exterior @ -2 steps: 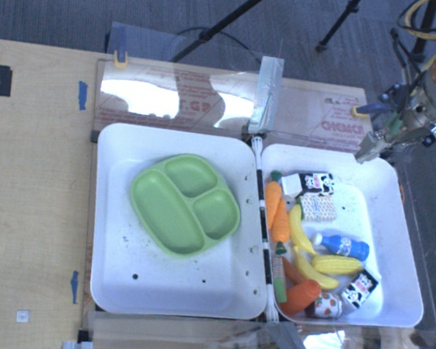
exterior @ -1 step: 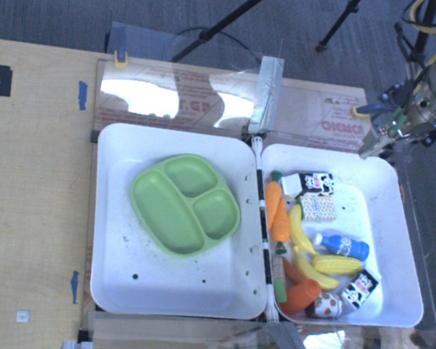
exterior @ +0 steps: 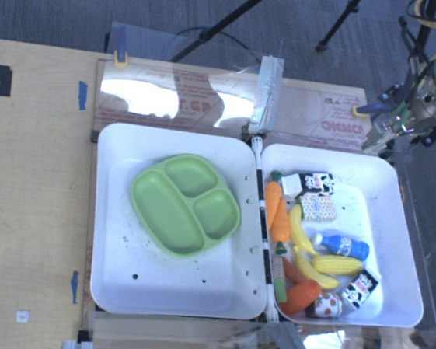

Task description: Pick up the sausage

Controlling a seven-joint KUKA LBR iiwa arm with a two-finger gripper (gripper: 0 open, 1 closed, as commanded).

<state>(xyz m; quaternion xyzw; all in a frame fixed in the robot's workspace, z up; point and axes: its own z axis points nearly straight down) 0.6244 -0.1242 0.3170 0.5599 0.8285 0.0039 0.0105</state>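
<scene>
Two white bins sit side by side; the left bin (exterior: 114,197) holds a green divided plate (exterior: 185,203); the right bin (exterior: 399,230) holds toy food, with the sausage (exterior: 291,270), a reddish-brown piece, partly buried near its left wall beneath a banana (exterior: 303,236); the gripper (exterior: 400,124) hovers beyond the bin's far right corner; its grip I cannot tell.

A pale green divided plate (exterior: 186,204) is seen in the white left bin (exterior: 114,197). In the white right bin (exterior: 399,230), an orange carrot (exterior: 274,204), yellow banana (exterior: 299,230), yellow corn (exterior: 337,265), blue bottle (exterior: 345,246) and black-and-white cartons (exterior: 316,183) are shown; a reddish piece (exterior: 291,270), possibly the sausage, is partly hidden.
</scene>
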